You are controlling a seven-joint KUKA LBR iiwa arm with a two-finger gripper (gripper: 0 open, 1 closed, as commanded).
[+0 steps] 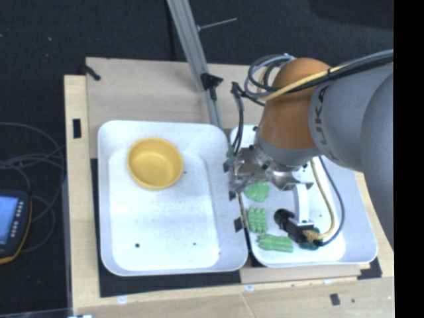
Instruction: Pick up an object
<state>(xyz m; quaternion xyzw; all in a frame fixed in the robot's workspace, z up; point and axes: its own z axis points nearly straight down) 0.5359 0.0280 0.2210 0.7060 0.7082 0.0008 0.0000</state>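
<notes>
Where the arm (295,111) ends, a green piece (256,192) lies.

round yellow plastic bowl (156,163): upright, open side up, in upper-left part of left shallow white bin (112,244). In right shallow white bin (354,244), by its left wall: rounded pale-green piece (257,191) uppermost, ridged green block (256,220) just below, long ridged green piece (275,244) lying flat near front rim.

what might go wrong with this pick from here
The green pieces lie bunched by the right bin's left wall, so the hand may nudge one aside or strike the wall. The arm also covers part of that bin, so a grasp would be hard to confirm.
</notes>
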